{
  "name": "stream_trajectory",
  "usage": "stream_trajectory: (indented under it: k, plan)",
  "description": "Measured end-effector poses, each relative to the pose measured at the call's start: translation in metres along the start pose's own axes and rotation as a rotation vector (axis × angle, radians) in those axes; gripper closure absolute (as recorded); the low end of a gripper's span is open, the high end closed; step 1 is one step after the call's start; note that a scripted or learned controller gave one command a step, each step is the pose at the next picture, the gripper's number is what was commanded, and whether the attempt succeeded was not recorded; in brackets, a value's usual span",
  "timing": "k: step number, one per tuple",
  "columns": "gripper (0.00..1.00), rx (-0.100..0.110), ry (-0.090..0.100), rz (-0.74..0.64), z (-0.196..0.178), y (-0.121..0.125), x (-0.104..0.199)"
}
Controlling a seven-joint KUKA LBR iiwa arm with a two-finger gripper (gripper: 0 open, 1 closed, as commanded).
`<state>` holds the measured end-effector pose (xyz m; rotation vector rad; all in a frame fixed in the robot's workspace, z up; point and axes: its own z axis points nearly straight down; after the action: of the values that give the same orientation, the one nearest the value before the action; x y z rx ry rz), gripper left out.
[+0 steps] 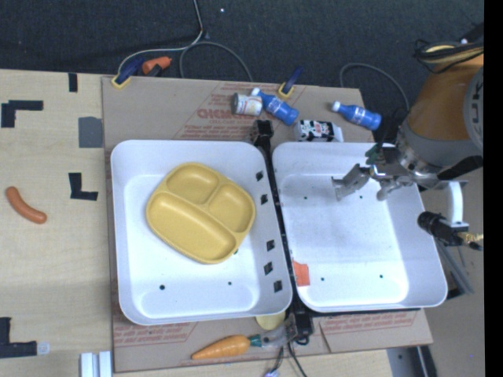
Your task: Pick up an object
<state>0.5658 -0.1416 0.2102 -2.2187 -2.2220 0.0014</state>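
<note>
I have the gripper (363,181) over the far end of the right bin (409,293), its fingers spread wide and holding nothing. The only pickable thing inside the bins is the yellow plate (201,211), lying flat in the middle of the left bin (126,289), well apart from the gripper. I judge it to be light, stiff plastic, smooth and likely slippery. Its broad face gives no purchase; I would pinch the raised outer rim or one of the ridges between its three compartments, expecting it to tilt once lifted.
</note>
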Motion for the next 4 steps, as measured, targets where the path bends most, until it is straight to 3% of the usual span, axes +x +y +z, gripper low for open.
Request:
stream_trajectory:
  k: [1, 3, 4]
  plan:
    - [0.00, -0.006, -0.006, -0.001, 0.130, -0.006, 0.046]
    - [0.00, -0.004, -0.001, -0.002, 0.125, 0.105, 0.039]
    - [1.00, -0.005, -0.003, -0.003, 0.114, 0.104, 0.039]
